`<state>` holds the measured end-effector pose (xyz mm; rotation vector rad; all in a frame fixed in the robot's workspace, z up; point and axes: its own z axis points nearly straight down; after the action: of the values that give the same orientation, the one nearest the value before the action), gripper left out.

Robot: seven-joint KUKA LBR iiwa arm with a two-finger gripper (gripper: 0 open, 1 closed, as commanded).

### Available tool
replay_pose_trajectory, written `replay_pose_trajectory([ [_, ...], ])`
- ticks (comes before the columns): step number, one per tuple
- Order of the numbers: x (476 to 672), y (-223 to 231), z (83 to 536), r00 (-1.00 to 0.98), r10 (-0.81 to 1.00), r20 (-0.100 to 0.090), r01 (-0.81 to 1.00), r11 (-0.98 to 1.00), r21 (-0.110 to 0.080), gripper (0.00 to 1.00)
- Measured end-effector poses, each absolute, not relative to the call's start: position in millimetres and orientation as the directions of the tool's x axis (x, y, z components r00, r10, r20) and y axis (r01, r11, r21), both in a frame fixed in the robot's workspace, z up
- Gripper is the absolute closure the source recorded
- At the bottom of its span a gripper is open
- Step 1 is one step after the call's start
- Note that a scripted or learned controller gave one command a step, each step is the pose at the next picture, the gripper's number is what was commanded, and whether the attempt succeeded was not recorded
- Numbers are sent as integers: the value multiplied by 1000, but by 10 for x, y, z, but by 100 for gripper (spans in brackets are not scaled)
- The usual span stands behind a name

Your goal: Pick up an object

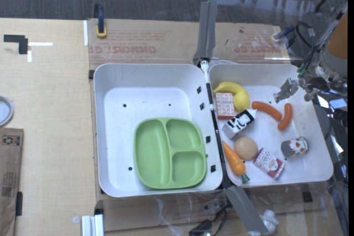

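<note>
**Nothing lifted yet: arm waits at the right bin's edge**

Over the far right corner of the right bin (pixel 326 174), the gripper (pixel 287 89) hangs above the white floor, apart from every object. Whether its jaws are spread or closed I cannot tell; the metal at the tip is small and partly lost against the arm's cabling. Nothing is visible between them.

All candidate objects lie in the right bin. Nearest the gripper are two sausages: a longer one (pixel 267 110) lying aslant and a shorter one (pixel 285 116) just beside its right end. A banana (pixel 233 92) sits at the bin's far left, touching a small red-and-white carton (pixel 224 105). Below them lie a black-and-white carton (pixel 239 122), a round tan bread roll (pixel 245 147), a carrot (pixel 233 158) along the divider, a red-patterned packet (pixel 269 163), and a small grey can (pixel 294 146) on its side.

The left bin (pixel 110 119) holds a green sectioned plate (pixel 168 152).

By my reading, the task is at its beginning: no grasp is made, nothing is raised. Choosing a target, descending, closing and lifting all remain. The sausages look like the closest pick.
</note>
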<state>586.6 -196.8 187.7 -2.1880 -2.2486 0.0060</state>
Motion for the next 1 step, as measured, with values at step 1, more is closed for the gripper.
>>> replay_pose_trajectory([
  [1, 5817, -2118, 994, 13, 1000, 10, 1000, -12, -2, 0],
])
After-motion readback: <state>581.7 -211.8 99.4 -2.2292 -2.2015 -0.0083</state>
